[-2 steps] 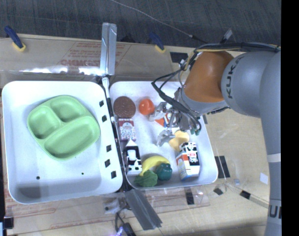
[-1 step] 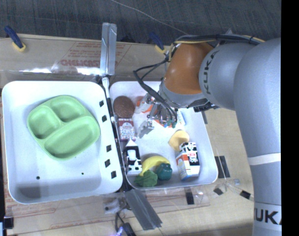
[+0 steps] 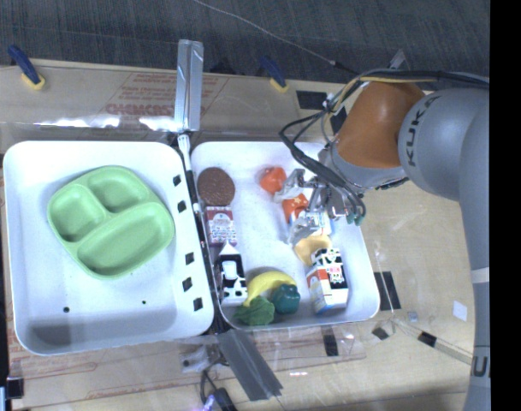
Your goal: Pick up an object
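My gripper (image 3: 304, 205) is low in the right bin (image 3: 243, 157), over its upper right part. A small orange piece (image 3: 294, 205) lies right at the gripper, and another orange toy (image 3: 273, 178) sits just to its left. A yellow item (image 3: 311, 248) lies directly below the gripper, touching a cow-patterned carton (image 3: 329, 286). The arm's orange band (image 3: 371, 127) and grey body hide the bin's right rim.
Along the right bin's left wall lie a brown round disc (image 3: 216, 186), a red-and-white carton (image 3: 222, 227) and a black-and-white carton (image 3: 232, 279). A banana (image 3: 269, 282), a green leafy toy (image 3: 255, 312) and a teal toy (image 3: 286, 298) fill the front. The left bin (image 3: 29, 315) holds a green divided plate (image 3: 113, 219).
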